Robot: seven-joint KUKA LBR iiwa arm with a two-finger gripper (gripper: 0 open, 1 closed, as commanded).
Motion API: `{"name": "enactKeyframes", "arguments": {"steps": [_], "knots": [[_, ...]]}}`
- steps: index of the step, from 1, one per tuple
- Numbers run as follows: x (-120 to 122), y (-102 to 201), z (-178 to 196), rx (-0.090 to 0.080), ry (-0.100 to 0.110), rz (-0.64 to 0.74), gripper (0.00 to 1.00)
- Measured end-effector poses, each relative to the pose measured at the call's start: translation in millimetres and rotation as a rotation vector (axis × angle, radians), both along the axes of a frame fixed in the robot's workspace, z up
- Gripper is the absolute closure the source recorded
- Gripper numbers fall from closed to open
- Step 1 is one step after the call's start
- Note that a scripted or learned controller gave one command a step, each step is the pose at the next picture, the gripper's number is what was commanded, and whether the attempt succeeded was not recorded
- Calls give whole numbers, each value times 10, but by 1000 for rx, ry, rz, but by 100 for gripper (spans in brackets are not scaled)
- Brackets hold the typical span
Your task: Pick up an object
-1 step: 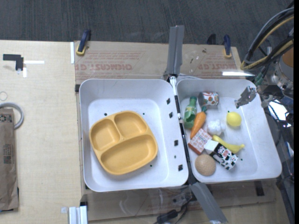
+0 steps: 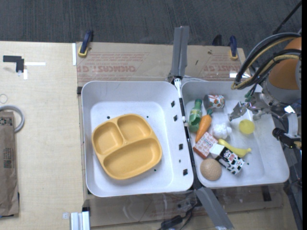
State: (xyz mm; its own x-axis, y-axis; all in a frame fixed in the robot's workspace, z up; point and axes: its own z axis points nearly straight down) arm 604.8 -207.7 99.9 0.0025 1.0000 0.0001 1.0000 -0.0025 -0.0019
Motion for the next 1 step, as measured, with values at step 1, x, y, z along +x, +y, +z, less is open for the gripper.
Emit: {"name": "enactKeyframes", "arguments": {"steps": [1], "knots": [[-503, 73, -116, 5, 5, -197, 0]]}}
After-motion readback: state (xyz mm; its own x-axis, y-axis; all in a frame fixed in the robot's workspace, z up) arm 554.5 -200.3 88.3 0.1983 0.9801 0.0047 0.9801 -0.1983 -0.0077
